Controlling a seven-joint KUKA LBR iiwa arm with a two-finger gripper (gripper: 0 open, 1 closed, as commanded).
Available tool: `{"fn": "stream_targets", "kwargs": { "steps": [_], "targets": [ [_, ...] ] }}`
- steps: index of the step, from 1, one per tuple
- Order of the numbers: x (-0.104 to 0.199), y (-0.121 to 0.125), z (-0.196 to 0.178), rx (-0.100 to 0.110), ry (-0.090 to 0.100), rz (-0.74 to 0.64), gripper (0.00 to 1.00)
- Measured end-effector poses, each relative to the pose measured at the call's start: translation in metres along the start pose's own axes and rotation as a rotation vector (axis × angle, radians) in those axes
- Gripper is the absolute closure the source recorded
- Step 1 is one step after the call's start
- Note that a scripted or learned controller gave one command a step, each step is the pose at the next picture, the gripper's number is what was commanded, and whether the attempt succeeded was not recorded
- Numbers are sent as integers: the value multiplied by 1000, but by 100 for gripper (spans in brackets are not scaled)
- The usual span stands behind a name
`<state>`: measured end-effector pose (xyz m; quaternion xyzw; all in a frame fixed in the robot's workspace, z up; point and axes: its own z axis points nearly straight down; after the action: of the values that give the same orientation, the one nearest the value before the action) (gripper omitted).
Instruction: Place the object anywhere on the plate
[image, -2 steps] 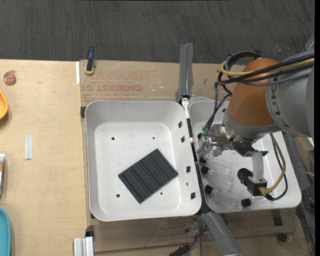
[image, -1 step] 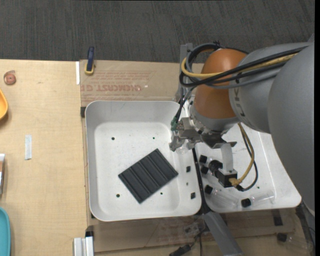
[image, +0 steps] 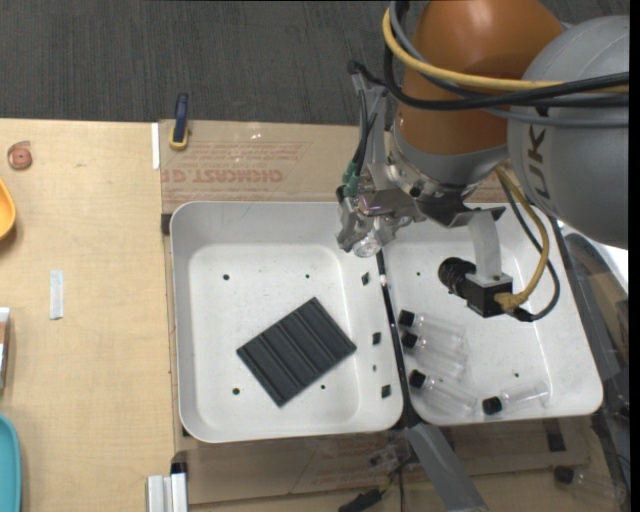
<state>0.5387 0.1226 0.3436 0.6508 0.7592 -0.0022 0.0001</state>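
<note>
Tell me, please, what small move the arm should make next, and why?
Probably shift the end effector left and toward the view's lower edge, until it is over the dark ribbed plate in the left bin. It is now above the rim between the bins, short of the plate. Whether it grips the clear object beneath it, I cannot tell.

The left bin (image: 200, 250) has bare floor along every wall; only the dark ribbed plate (image: 297, 350) lies near its middle. In the right bin (image: 570, 370), clear vials (image: 440, 345) crowd the left wall and near edge, and the arm (image: 480, 90) overhangs its far edge.
</note>
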Motion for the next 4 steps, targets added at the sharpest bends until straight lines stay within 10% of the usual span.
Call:
{"fn": "stream_targets", "kwargs": {
  "steps": [2,3,4],
  "targets": [
    [15,-33,101,2,1,-129,100],
    [15,-32,101,1,1,-129,0],
    [90,-12,140,1,0,21,0]
  ]
}}
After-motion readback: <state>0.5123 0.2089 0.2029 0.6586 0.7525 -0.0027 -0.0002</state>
